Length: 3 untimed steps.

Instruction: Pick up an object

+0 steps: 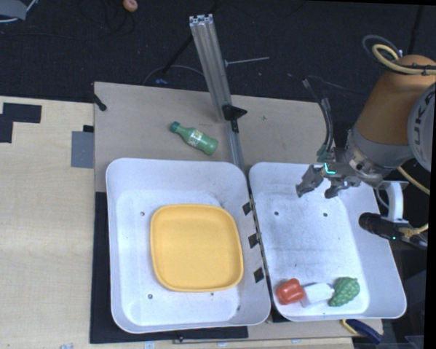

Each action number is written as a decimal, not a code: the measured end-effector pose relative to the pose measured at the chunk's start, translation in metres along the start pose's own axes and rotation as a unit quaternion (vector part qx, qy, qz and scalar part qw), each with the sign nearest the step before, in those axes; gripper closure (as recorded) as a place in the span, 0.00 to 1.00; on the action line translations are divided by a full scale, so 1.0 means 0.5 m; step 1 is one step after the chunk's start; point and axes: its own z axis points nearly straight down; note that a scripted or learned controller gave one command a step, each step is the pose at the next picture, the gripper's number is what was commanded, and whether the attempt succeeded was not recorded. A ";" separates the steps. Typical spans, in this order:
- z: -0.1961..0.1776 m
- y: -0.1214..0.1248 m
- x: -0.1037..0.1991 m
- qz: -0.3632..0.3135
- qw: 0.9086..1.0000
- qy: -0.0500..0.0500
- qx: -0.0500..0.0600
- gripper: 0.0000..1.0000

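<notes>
Hovering over the far end of the right bin [387, 288], the gripper [323, 189] hangs w/ its two fingers spread apart and nothing between them. It sits just off the bin's back wall, well apart from anything it could grab, so I'd judge the pick hasn't really started yet.

Candidates for the task are bunched in the near corner of that same bin: a red pepper [290, 291], a small white block [317, 293] and a green leafy toy [345, 291]. They lie in a row, touching or nearly so, pepper on the left, block in the middle, green piece on the right. Prob. the bin's shallow slope or earlier drops left them crowded against the near wall. That crowding matters: fingers coming down on the middle one would likely bump its neighbours, so the pepper or the green piece, each w/ one free side, looks like the easier target.

Left bin [122, 194] holds a yellow plate [196, 246], lying flat and taking up most of the floor; too wide and flat for a two-finger grab, I'd guess. A green bottle [194, 137] lies on its side on the bench beyond the bins, outside both, next to a slanted metal rail [213, 64].

Next move, as I read it: swing toward the near corner, line the open fingers across one toy, then descend
</notes>
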 end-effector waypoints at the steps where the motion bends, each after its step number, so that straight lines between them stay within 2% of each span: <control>1: 0.000 0.000 0.000 0.000 1.000 0.000 0.000 0.00; 3: 0.175 0.000 -0.012 0.000 1.000 0.000 0.002 0.00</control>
